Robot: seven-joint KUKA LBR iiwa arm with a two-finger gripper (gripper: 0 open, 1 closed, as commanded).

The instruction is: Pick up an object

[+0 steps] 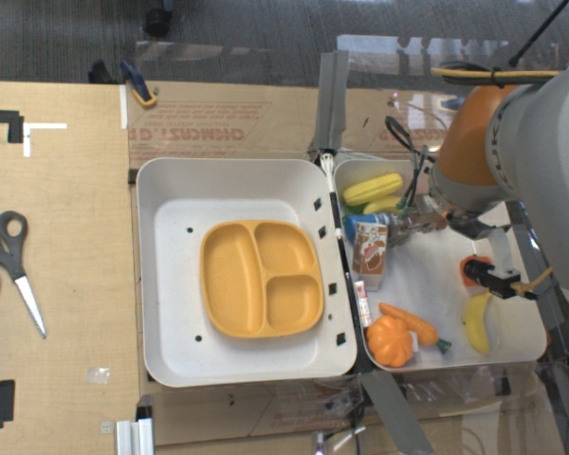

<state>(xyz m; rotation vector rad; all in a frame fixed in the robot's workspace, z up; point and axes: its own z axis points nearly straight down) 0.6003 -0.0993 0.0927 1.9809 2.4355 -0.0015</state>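
The right bin [427, 273] holds several toy foods. A yellow corn cob [373, 190] lies at its back left, with a small blue and brown carton [370, 245] just in front of it. An orange carrot [412, 320] and a round orange fruit [391, 341] rest at the front left. A yellow banana [476, 322] lies at the front right, and a small orange-red piece [474, 271] sits behind it. My gripper [410, 220] hangs low over the bin's back, right beside the carton and below the corn, with nothing seen in its grasp.
The left bin [161, 282] holds a yellow divided plate [262, 278]. Scissors [17, 263] lie on the wooden bench at far left. The grey arm with its orange band [474, 150] covers the right bin's back right corner.
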